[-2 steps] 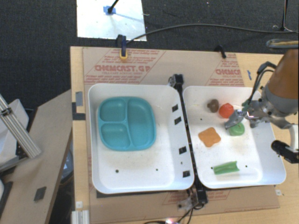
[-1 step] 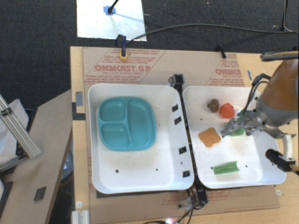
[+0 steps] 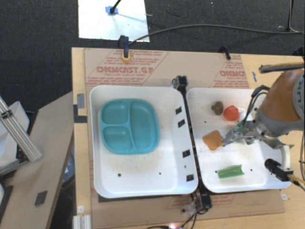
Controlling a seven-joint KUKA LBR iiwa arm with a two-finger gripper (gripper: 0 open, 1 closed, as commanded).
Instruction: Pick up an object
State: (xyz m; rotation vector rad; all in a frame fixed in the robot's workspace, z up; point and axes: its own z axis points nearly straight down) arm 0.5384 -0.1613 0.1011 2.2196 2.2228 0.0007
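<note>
The right bin [image 3: 209, 180] holds an orange-brown flat piece [image 3: 212, 140], a red round object [image 3: 231, 112], a brown lump [image 3: 218, 108] and a green bar [image 3: 230, 171]. My gripper [image 3: 230, 136] hangs low over the middle of this bin, its tip right beside the orange-brown piece's right edge. The grey arm with its orange band [image 3: 286, 99] comes in from the right and covers part of the bin's right side. I see nothing between the fingers.
A teal divided plate [image 3: 129, 126] lies in the left bin [image 3: 143, 180]. A black divider with clips [image 3: 187, 132] runs between the bins. Cables cross the dark floor behind the bench.
</note>
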